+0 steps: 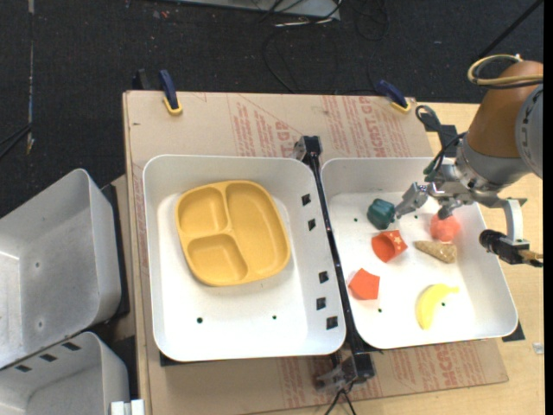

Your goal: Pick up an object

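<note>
Your pincer [431, 199] spread wide, gripping nothing, low over right bin [484, 322]. Teal block [380, 212] just left, pink object [446, 227] just below-right. Nothing lifted; grasp and lift remain.

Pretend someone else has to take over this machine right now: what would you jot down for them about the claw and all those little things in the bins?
Gripper: open, low over the upper part of the right bin, holding nothing.

Nearby: teal block to its left, pink object just below it.

Also in the right bin: red piece, tan piece, orange-red block, yellow banana-shaped toy.

Left bin: a yellow divided plate.

Done: arm is in position over the bin.

Left: close on one object and lift it; nothing is picked up yet.
</note>
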### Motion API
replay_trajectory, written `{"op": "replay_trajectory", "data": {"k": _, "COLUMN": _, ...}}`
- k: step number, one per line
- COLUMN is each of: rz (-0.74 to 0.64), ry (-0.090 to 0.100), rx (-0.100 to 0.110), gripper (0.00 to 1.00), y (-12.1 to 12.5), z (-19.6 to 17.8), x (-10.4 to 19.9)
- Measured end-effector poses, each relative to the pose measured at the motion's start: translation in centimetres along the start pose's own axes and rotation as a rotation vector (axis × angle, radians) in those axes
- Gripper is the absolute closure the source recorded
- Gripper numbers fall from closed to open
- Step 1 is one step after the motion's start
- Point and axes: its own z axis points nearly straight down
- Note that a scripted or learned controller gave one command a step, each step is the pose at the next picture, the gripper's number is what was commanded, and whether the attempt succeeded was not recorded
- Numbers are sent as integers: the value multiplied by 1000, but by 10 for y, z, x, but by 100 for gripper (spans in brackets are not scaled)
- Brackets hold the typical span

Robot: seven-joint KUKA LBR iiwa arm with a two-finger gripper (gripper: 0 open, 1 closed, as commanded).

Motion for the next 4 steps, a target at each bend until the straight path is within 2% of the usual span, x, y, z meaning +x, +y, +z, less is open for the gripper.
{"op": "replay_trajectory", "data": {"k": 1, "rz": 0, "ry": 0, "rx": -1, "gripper": 0, "y": 0, "z": 42, "x": 1}}
{"op": "replay_trajectory", "data": {"k": 2, "rz": -1, "ry": -1, "rx": -5, "gripper": 100, "y": 1, "z": 29, "x": 1}}
{"op": "replay_trajectory", "data": {"k": 4, "rz": -3, "ry": -2, "rx": -10, "gripper": 100, "y": -12, "z": -86, "x": 5}}
